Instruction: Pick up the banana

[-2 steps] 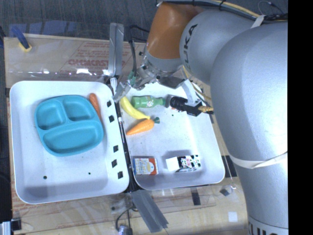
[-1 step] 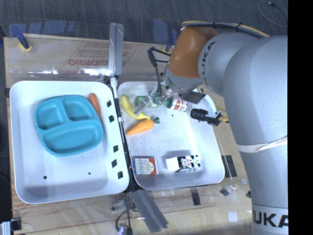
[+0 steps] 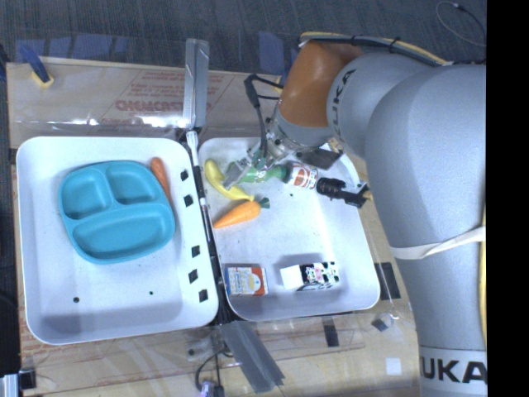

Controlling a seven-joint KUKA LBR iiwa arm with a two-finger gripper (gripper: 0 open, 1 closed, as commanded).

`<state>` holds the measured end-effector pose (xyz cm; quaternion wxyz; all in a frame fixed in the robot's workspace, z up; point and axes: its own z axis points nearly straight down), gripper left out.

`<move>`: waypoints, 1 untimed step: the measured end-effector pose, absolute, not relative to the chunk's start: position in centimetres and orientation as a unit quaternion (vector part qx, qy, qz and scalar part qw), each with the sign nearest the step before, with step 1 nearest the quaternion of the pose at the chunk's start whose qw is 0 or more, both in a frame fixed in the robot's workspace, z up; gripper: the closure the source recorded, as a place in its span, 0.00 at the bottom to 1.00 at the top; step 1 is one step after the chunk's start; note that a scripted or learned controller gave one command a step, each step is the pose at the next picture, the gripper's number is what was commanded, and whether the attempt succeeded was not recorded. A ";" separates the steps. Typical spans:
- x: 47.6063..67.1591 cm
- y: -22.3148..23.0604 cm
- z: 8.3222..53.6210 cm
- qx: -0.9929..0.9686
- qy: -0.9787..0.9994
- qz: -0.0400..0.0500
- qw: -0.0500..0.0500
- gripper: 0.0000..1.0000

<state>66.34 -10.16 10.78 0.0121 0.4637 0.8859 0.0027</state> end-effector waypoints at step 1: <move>65.8 -9.9 9.4 0.459 0.889 0.000 0.001 0.00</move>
